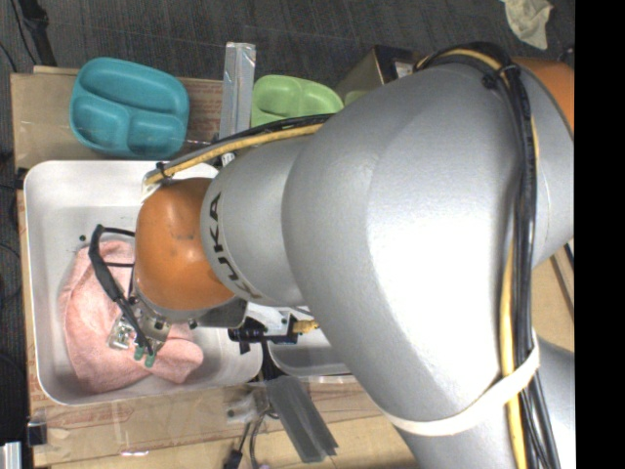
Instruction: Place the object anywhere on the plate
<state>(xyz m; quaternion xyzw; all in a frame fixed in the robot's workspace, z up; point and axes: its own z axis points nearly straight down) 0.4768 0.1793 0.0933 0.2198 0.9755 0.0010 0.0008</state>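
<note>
Though arm (pixel 391 242) hides most, tool (pixel 137 345) meets pink cloth (pixel 93 340); grip state unclear.

Dim, soft, even light; faint sheen on the arm (pixel 410 262); slightly grainy.

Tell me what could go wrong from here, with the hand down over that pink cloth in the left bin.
1. The hand sits low on the pink cloth; it may snag fabric instead of any object.
2. The arm covers much of the bench, so the plate cannot be confirmed, making placement hard to check.
3. The black cable loops over the cloth and could catch when lifting.
</note>
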